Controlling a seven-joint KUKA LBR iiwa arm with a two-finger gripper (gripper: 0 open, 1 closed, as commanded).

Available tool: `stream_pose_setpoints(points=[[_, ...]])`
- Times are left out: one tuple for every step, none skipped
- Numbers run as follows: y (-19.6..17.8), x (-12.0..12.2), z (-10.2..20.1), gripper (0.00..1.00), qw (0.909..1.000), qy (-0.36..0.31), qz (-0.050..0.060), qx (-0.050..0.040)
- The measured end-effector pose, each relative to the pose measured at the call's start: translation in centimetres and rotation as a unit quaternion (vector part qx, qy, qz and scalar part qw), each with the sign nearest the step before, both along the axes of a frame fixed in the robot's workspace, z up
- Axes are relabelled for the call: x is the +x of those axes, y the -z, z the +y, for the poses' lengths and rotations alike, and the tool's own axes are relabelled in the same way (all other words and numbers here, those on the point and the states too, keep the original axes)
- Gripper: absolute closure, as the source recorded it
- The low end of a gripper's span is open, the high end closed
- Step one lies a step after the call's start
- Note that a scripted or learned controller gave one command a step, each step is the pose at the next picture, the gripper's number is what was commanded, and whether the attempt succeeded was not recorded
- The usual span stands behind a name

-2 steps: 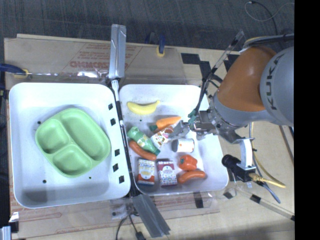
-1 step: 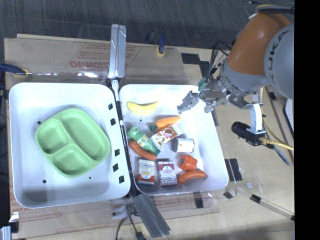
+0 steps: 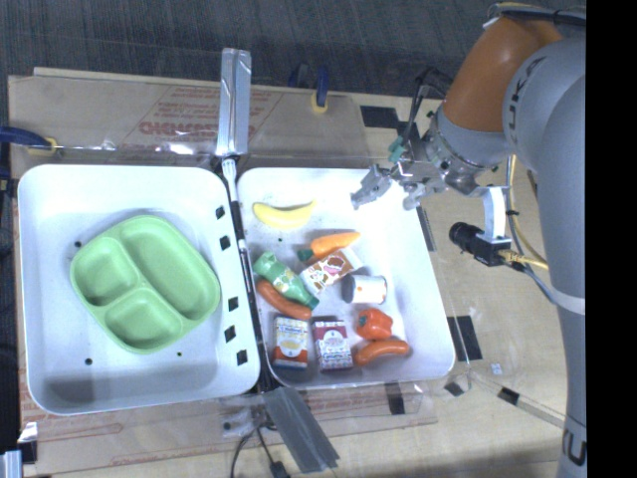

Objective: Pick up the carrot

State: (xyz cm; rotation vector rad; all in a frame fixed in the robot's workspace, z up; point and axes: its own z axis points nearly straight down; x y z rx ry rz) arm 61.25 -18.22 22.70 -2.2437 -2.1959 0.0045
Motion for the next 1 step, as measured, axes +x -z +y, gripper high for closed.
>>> stream_pose_setpoints(points=[[13.56, -0.85, 0.45, 0.00, 0.9995, -0.032, -0.002, -0.0006]])
